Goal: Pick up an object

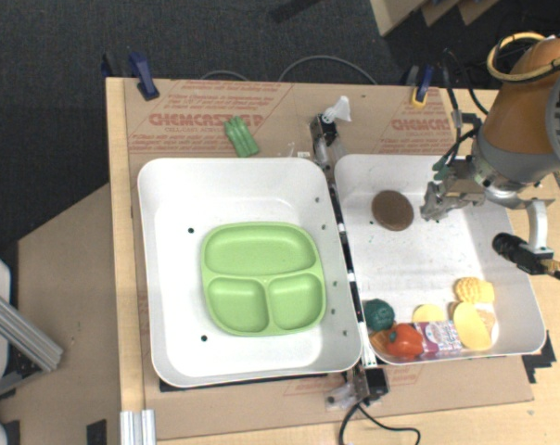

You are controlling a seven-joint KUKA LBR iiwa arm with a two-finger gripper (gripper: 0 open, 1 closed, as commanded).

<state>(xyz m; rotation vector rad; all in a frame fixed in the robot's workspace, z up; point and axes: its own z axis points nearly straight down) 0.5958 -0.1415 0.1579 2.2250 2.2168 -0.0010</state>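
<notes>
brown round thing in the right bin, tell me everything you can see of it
The brown disc is a flat, round piece, matte dark brown with a slightly lighter centre, like a toy cookie or patty. It lies flat on the floor of the right bin, in its far left part, apart from the toy food cluster at the near edge. The end effector hangs just to its right; whether they touch cannot be told.

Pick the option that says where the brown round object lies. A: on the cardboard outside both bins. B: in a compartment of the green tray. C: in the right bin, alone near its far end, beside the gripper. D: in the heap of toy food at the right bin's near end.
C: the brown round object lies on the right bin floor near its far end, just left of the gripper, apart from the toy food heap.
</notes>
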